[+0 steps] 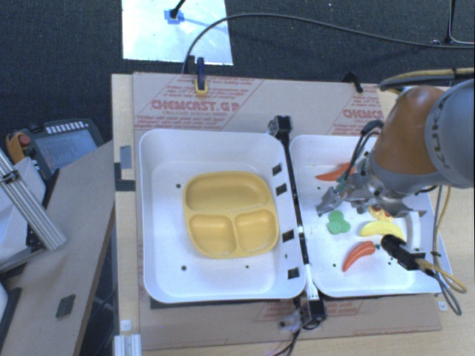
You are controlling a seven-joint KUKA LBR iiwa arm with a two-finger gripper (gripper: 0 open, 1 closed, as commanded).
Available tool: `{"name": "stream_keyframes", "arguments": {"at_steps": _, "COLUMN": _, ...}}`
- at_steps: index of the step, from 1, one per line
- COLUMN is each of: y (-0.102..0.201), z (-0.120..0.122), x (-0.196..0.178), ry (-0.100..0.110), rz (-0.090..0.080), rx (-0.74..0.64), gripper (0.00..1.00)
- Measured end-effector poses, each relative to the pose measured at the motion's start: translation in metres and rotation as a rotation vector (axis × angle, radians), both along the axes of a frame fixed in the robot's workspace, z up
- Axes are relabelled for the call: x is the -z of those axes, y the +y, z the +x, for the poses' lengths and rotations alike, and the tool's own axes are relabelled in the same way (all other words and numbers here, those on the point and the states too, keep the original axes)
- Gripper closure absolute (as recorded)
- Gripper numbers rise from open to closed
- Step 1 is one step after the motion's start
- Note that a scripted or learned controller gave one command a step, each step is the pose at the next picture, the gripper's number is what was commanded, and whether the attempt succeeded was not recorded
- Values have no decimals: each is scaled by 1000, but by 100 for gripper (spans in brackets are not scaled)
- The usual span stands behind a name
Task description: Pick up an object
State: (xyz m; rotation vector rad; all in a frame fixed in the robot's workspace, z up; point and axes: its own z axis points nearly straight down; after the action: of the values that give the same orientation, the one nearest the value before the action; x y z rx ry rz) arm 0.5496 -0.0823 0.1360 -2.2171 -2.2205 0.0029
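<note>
1. Nearest the camera, right bin (326, 284) front area: red-orange chili pepper (358, 254) lies at about 5 o'clock in the bin, slanted, apart from everything else.
2. Just behind it: yellow banana (381, 229) at roughly 3 o'clock of bin centre, partly under the arm's wrist.
3. Green toy (338, 223) near bin centre, at 9 o'clock of the banana, close but not touching.
4. Gripper (327, 203) sits just above the green toy, at its 11 o'clock, pointing left. Nothing visible between the fingers; whether the jaws are released or clenched, cannot tell.
5. Orange carrot-like piece (332, 173) at 12 o'clock of the gripper, toward the bin's back, partly hidden by cables.
6. Left bin (159, 199): yellow three-compartment tray (228, 213) centred in it, flat.
7. Farthest: cardboard sheet (245, 99) under both bins.
</note>
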Motion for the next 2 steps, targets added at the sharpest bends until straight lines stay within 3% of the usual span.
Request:
{"name": "stream_keyframes", "arguments": {"at_steps": 1, "y": 0, "z": 0, "x": 51, "ry": -3, "rz": 0, "rx": 1, "gripper": 0}}
{"name": "stream_keyframes", "arguments": {"at_steps": 2, "y": 0, "z": 1, "x": 39, "ry": -4, "rz": -1, "rx": 1, "gripper": 100}}
